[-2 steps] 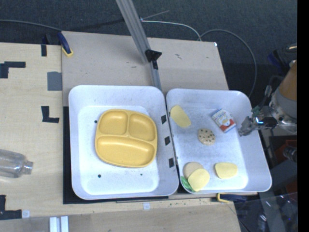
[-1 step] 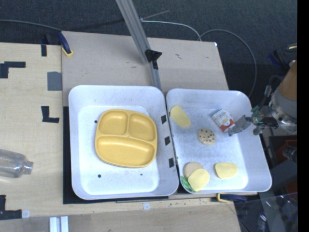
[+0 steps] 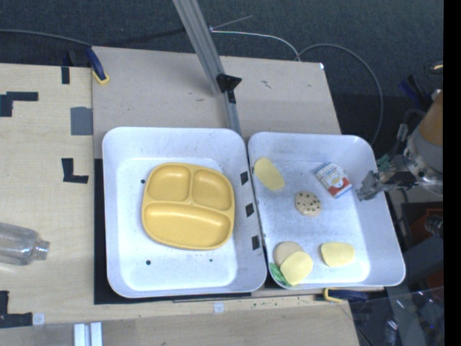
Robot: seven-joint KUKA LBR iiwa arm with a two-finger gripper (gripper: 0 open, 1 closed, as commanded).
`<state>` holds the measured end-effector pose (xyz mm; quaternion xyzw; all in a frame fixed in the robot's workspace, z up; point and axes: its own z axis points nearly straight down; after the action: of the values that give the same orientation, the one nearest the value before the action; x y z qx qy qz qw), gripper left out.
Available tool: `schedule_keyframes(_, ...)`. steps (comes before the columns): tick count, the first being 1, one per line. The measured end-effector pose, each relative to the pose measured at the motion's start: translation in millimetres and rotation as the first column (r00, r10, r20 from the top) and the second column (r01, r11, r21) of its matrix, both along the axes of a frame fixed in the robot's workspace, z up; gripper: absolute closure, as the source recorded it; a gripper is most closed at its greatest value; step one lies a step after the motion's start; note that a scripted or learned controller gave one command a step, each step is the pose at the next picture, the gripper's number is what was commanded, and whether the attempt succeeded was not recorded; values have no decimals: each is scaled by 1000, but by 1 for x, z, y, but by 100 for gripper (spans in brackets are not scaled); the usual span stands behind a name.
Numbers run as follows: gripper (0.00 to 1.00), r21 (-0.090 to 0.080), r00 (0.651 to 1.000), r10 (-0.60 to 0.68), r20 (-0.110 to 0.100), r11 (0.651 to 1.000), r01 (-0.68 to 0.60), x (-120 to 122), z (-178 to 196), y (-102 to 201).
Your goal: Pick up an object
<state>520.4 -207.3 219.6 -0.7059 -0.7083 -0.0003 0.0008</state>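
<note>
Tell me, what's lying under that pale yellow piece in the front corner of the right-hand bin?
The pale yellow piece rests partly on a tan round item and a bit of something green that pokes out at its left edge. How far either reaches underneath is covered.

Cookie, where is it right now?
The cookie lies flat near the middle of the right bin, just below-left of the small red-and-white carton and above the yellow pieces.

- Lighting: even, moderately bright, diffuse overhead
- Shadows: faint, soft
- Glare: white bins [image 3: 180, 139] slightly washed out
- Sharpness: soft, grainy; arm [image 3: 432, 146] blurred at right
</note>
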Motion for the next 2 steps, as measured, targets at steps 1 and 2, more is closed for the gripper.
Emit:
schedule_keyframes(1, 100, -5, 1000, 2, 9, 1000, -2, 68, 52, -2)
schedule_keyframes(2, 100, -1, 1000, -3, -8, 1000, 3, 59, -40, -3)
